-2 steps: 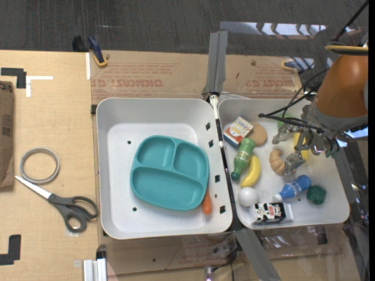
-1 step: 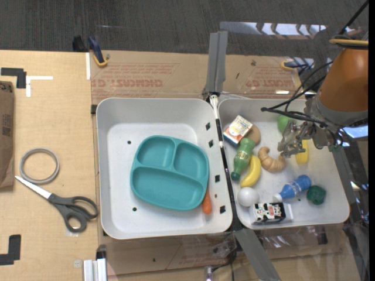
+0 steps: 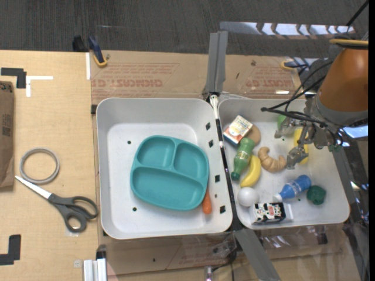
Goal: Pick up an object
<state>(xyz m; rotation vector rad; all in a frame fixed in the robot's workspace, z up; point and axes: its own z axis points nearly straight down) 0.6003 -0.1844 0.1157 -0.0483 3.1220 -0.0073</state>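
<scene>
jaws (image 3: 297, 147) over croissant (image 3: 272, 160), rt bin (image 3: 328, 215)

Left bin (image 3: 111, 157): teal divided plate (image 3: 170, 172) takes the middle; bare white floor along the rear and left walls. Orange carrot (image 3: 207, 204) wedged betw. plate and right wall.

Right bin (image 3: 334, 212): crowded along its left side w/ small carton (image 3: 237, 130), green bottle (image 3: 242, 157), banana (image 3: 252, 171), white ball (image 3: 247, 196) and cow-print box (image 3: 270, 212) near the front wall. Croissant (image 3: 272, 159) sits mid-bin, gripper (image 3: 296, 148) just beside it. Blue bottle (image 3: 295, 188) and green lump (image 3: 316, 194) block the front-right corner. Free floor betw. banana and blue bottle, also at the rear by the wall.
</scene>
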